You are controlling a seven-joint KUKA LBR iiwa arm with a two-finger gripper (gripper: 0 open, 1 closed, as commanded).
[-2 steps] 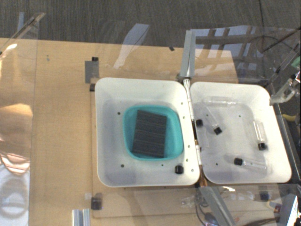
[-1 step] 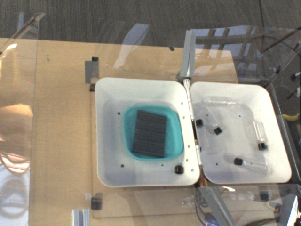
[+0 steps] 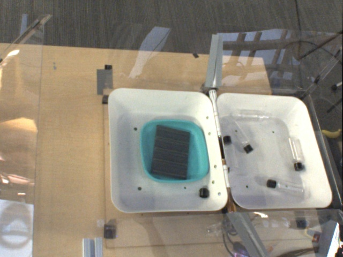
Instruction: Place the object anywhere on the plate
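While nothing gripped it, the object lay flat on the plate.
object: dark ribbed rectangular block, long side running top to bottom, slightly tilted.
plate: teal, rounded-square, block sat near its middle with teal rim visible all round.
left bin: white, shallow, held plate and block; small black bit near its lower right corner, apart from plate.
right bin: white, touching left bin along middle seam; held several clear tubes with black caps, scattered, well apart.
counter: tan wood, carried both bins.
pincer: state cannot be told.
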